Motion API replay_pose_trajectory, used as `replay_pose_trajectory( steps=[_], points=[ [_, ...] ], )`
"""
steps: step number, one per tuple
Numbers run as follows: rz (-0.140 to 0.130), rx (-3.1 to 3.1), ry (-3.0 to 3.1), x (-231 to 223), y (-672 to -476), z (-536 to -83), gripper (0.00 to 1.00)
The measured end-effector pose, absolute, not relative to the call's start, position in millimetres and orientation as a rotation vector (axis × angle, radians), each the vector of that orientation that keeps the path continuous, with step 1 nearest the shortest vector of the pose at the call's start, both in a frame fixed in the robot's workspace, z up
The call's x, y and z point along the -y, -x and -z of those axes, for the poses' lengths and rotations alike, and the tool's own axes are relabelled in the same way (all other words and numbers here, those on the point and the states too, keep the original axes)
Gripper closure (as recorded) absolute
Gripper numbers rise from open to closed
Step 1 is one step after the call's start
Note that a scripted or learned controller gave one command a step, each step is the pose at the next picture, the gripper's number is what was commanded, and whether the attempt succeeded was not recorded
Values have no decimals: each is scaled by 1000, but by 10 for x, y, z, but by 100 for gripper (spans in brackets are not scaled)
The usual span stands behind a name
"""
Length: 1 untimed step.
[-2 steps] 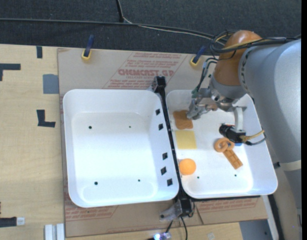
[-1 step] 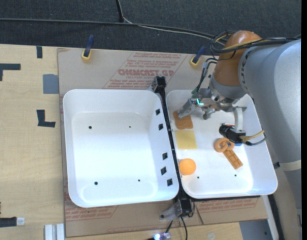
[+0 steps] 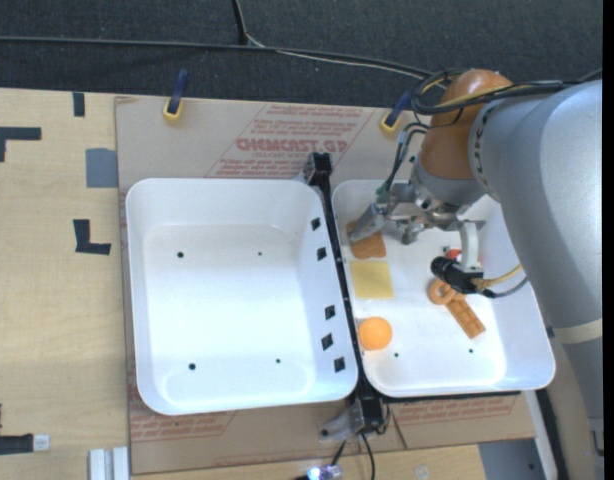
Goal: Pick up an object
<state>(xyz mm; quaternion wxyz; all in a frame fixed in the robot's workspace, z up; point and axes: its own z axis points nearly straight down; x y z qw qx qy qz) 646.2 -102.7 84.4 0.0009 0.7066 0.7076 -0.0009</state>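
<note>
My gripper (image 3: 388, 230) hangs over the far left part of the right bin (image 3: 517, 363), open, its two grey fingers spread apart and nothing between them. A small brown piece (image 3: 367, 247) lies just under the left finger (image 3: 363, 224), against the bin's left wall. In front of it a flat pale yellow square (image 3: 372, 279) rests on the bin floor. An orange ball (image 3: 375, 333) sits nearer the front left corner. An orange-brown elongated object with a ring end (image 3: 458, 307) lies to the right of the square.
The left bin (image 3: 147, 268) stands beside the right one, and black clips (image 3: 328, 313) run along the shared wall. The grey arm (image 3: 547, 168) covers the right bin's far right side. A cardboard sheet (image 3: 277, 138) lies under both bins.
</note>
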Motion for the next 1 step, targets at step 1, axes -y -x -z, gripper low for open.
replay_pose_trajectory(
  steps=[1],
  points=[
    [-1, -2220, -2217, 1028, -6474, -964, 100]
  ],
)
